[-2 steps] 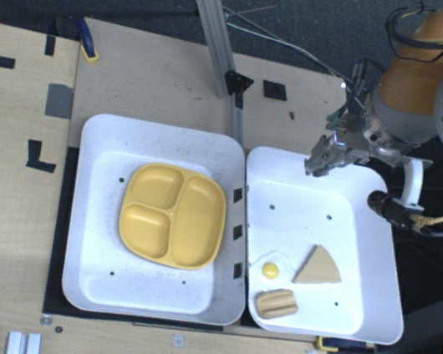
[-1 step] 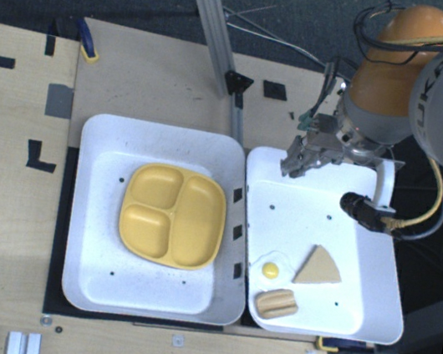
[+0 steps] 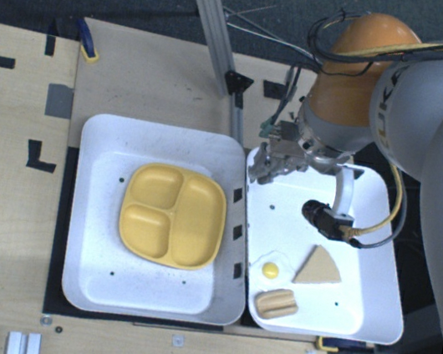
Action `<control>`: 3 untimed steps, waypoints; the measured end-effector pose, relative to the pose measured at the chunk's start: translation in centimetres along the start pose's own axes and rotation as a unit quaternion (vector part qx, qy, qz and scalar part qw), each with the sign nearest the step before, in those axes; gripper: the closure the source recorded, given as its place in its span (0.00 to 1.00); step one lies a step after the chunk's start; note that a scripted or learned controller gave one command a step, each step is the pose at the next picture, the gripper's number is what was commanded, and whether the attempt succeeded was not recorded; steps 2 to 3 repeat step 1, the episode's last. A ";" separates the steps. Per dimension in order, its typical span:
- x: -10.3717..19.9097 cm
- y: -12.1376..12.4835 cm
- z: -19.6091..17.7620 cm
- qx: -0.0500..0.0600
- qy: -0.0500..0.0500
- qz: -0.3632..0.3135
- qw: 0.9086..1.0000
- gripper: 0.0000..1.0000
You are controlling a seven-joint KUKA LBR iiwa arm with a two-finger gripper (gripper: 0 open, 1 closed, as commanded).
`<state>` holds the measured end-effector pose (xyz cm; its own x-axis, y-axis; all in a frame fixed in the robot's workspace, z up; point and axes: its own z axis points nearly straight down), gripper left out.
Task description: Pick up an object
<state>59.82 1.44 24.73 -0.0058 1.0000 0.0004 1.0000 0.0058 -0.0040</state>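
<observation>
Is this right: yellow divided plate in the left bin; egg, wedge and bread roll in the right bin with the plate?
Not quite. The camera view shows the yellow divided plate alone in the left bin; the egg, wedge and bread roll lie in the right bin, without it.

Plate (image 3: 172, 215) in left bin (image 3: 87, 191) — egg (image 3: 271, 270), wedge (image 3: 319, 267), roll (image 3: 276, 303) in right bin (image 3: 375, 318)

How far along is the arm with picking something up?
Nothing looks picked yet. The gripper sits over the right bin's far-left corner, apart from the tan wedge, the yellow piece and the brown roll. Left: reach one, grasp, lift.
</observation>
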 end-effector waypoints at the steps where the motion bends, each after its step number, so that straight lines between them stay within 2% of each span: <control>1: 5.6 -0.9 0.9 0.000 0.000 0.000 1.000 1.00; 3: 5.6 -0.9 0.9 0.000 0.000 0.000 1.000 1.00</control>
